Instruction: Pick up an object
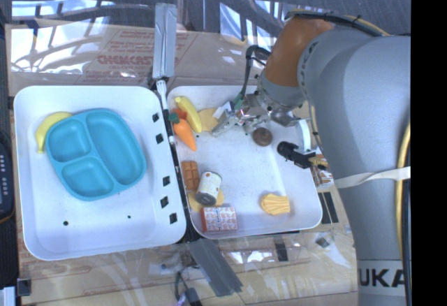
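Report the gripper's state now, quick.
Gripper: low in the right bin, near the banana and carrot; open or closed cannot be told, and nothing is seen held.

Two white bins (pixel 28 228) sit side by side on the bench. The left one carries a sky-blue divided plate (pixel 94 152) and a yellow banana (pixel 46 126). The right one holds a second yellow banana (pixel 188 113), an orange carrot (pixel 184 134), a brown waffle-patterned bar (pixel 190 175), a red-and-white printed box (pixel 219 219) and a yellow shell-shaped piece (pixel 276 205). The arm (pixel 349 102) is grey with an orange band (pixel 297 46).
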{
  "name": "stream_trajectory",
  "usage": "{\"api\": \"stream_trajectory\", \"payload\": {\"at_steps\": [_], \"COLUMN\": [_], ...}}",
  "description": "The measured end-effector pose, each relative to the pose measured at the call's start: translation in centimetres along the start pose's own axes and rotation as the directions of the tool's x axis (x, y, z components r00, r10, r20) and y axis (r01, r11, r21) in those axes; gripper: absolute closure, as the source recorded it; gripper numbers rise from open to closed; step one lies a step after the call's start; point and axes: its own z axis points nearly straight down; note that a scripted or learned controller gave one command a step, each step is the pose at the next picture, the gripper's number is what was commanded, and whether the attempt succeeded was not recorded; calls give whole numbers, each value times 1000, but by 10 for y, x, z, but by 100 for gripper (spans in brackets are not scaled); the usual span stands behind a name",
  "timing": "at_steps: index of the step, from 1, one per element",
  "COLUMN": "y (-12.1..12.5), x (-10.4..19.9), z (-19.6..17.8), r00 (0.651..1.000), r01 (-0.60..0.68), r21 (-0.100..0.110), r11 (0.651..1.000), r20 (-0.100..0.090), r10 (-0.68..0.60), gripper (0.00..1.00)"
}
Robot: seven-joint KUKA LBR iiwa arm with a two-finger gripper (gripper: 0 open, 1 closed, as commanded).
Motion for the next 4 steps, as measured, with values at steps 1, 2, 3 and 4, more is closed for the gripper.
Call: {"api": "stream_trajectory", "payload": {"at_steps": [1,2,3,4], "y": [4,-6,-41,-7], "x": [31,-21,-34,-37], "z": [-3,-77,-20,-4], "r00": [997,999,948,874], "r01": [-70,49,-318,-486], "r21": [-9,-39,-33,9], "r11": [997,998,947,874], "r20": [11,20,3,6], "r10": [70,-48,319,486], "gripper": [0,0,0,0]}}
